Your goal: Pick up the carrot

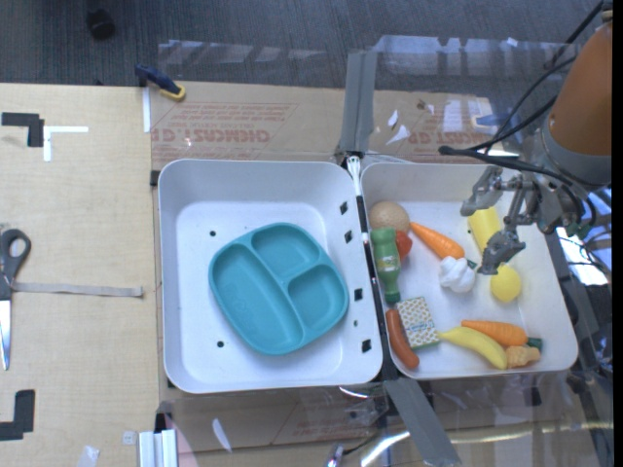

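Note:
In the right bin (555,290), an orange carrot (494,332) with a green stub lies near the front wall, beside a banana (474,344). A second orange, carrot-like cone (436,240) lies slantwise in the bin's middle, its tip pointing to the back left. My gripper (492,224) hangs over the bin's right half with its fingers (501,250) spread open. It is above a yellow piece (484,227), right of the cone and behind the stubbed carrot. Nothing is held between the fingers.
The right bin also holds a white garlic-like piece (456,275), a lemon (504,284), a green bottle (386,261), a brown ball (387,215), a red sausage (402,341) and a small box (419,321). A blue divided plate (279,287) lies in the left bin (180,261).

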You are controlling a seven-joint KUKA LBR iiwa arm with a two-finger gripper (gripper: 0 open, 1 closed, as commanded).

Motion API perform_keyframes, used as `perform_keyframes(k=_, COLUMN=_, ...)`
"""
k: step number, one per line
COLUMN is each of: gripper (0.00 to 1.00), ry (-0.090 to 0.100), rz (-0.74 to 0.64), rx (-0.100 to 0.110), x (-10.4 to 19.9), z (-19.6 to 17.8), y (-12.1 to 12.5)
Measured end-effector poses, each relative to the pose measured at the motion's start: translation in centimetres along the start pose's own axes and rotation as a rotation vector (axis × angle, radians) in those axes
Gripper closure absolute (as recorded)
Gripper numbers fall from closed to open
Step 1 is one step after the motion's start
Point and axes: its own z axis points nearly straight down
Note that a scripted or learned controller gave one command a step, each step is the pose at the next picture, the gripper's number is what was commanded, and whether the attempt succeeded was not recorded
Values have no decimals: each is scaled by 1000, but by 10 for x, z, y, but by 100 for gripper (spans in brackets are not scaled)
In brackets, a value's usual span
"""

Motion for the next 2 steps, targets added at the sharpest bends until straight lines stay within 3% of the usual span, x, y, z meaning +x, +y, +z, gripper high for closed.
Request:
perform_keyframes(k=1, gripper=0, ry=0, rz=372, rx=1, x=-24, z=175, y=5)
perform_keyframes(k=2, gripper=100, ry=-4, rz=368, rx=1, x=-26, z=164, y=6)
